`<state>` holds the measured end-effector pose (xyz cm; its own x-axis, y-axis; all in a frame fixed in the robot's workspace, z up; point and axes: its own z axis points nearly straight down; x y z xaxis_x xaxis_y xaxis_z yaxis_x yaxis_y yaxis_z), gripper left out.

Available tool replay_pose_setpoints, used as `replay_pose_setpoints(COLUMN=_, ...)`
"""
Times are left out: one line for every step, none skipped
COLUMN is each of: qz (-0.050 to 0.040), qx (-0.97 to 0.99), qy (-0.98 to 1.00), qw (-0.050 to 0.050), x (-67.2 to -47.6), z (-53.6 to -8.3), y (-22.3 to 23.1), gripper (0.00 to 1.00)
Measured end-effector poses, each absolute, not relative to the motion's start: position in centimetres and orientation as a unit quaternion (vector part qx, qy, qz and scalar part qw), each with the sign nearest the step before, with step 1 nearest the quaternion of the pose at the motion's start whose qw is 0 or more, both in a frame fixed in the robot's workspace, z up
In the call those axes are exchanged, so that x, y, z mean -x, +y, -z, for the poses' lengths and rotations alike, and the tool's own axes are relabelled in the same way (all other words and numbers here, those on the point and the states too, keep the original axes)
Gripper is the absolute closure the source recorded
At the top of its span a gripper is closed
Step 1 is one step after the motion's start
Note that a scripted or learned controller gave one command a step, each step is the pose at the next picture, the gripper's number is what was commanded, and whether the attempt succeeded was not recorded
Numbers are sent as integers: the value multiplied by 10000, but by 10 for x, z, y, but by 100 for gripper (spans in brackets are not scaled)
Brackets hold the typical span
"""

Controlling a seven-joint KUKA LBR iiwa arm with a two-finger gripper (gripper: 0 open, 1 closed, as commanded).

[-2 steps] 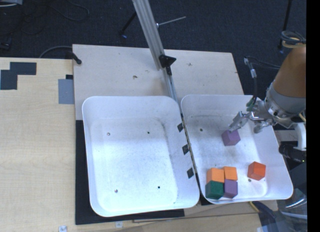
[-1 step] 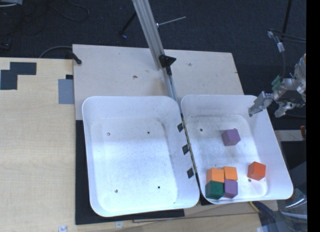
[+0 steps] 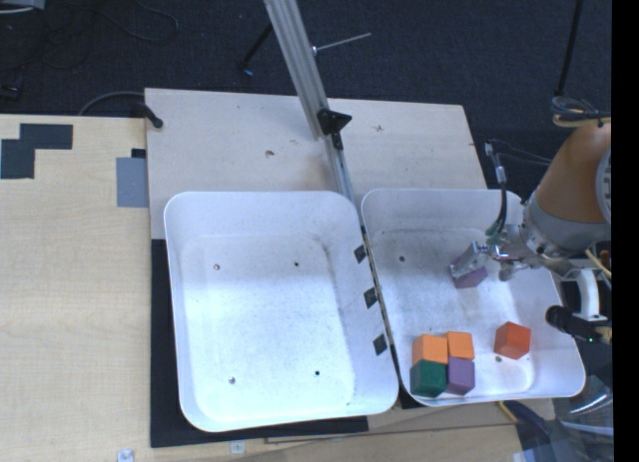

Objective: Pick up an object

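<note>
- Two fingers (image 3: 477,262) are seen low inside the right bin (image 3: 419,221), at the end of the arm (image 3: 574,191) that reaches in from the right.
- A small mauve block (image 3: 469,274) is seen at the fingertips, touching or just under them; whether it is gripped between them cannot be told, and whether the fingers are spread or closed cannot be told either.
- That mauve block is placed near the middle of the right bin, well apart from the other blocks.
- Four blocks are clustered at the near edge of the right bin: an orange block (image 3: 431,348) and a second orange block (image 3: 460,343) are set side by side, with a green block (image 3: 428,378) and a purple block (image 3: 461,374) just in front of them, all touching or nearly so.
- A red-orange block (image 3: 512,339) is set alone to the right of that cluster, near the bin's right wall.
- The left bin (image 3: 190,250) is placed beside the right one, their rims meeting along the middle.
- Both bins are carried by the worktop (image 3: 230,141), a pale board over a dark mat.
- A slanted metal rail (image 3: 300,61) is seen rising from between the bins toward the top of the view.
- A light wooden surface (image 3: 70,280) is seen to the left of the worktop.
</note>
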<state>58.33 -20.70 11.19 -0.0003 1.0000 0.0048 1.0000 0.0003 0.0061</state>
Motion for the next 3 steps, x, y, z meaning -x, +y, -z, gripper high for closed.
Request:
replay_pose_setpoints(qz=8, qx=-7078, qy=7064, qw=-19, x=-579, z=-117, y=-208, gripper=100)
replay_pose_setpoints(qz=9, qx=-7082, qy=7060, qw=-21, x=-579, z=-116, y=-208, gripper=0)
replay_pose_setpoints(qz=0, qx=-7064, qy=7078, qw=-2, x=-623, z=-89, y=-196, gripper=0)
